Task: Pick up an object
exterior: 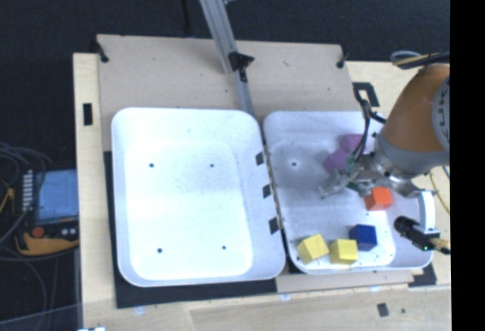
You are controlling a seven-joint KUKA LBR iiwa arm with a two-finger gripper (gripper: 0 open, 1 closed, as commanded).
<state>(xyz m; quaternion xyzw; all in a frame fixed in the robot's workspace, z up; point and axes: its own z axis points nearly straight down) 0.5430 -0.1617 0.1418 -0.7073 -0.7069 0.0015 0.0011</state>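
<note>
The left bin holds nothing the arm could take; every candidate sits in the right bin, so a descent that drifts toward the shared wall between the two finds only bare floor.

The gripper hangs low over the middle of the right bin, and whether it is apart or together I cannot tell: it shows as a blurred grey shape. Nothing is visibly held. Just beside it, toward the bin's far edge, lies a purple object, the likeliest target; the risk is that the tips land beside it and shove it away.

Near the bin's front edge sit two yellow blocks, close together, then a blue block, all apart from the gripper. An orange block lies by the right edge, partly under the wrist, and could be knocked during a descent.
</note>
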